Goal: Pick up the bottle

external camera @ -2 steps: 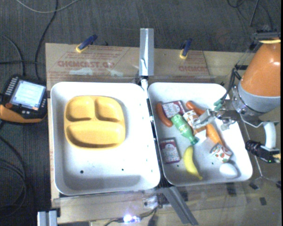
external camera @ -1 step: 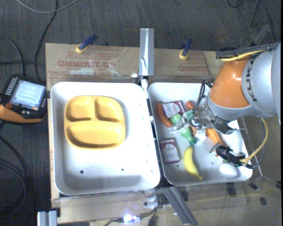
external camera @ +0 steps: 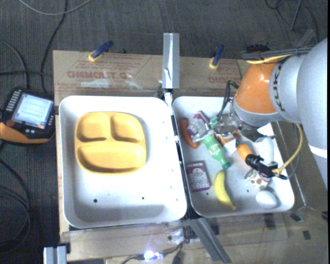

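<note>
The bottle [external camera: 215, 149] is green with a pale label and lies on its side in the right bin [external camera: 286, 202], pointing from upper left to lower right. My gripper [external camera: 222, 126] hangs under the orange wrist band, just above and to the right of the bottle's upper end. The wrist hides much of the gripper, and whether it touches the bottle cannot be made out.
Around the bottle lie an orange sausage [external camera: 188, 136], a crinkled packet [external camera: 198, 124], a red card box [external camera: 197, 176], a banana [external camera: 223, 189], a carrot [external camera: 243, 150] and white items [external camera: 266, 198]. The left bin [external camera: 69, 202] holds a yellow divided plate [external camera: 111, 142].
</note>
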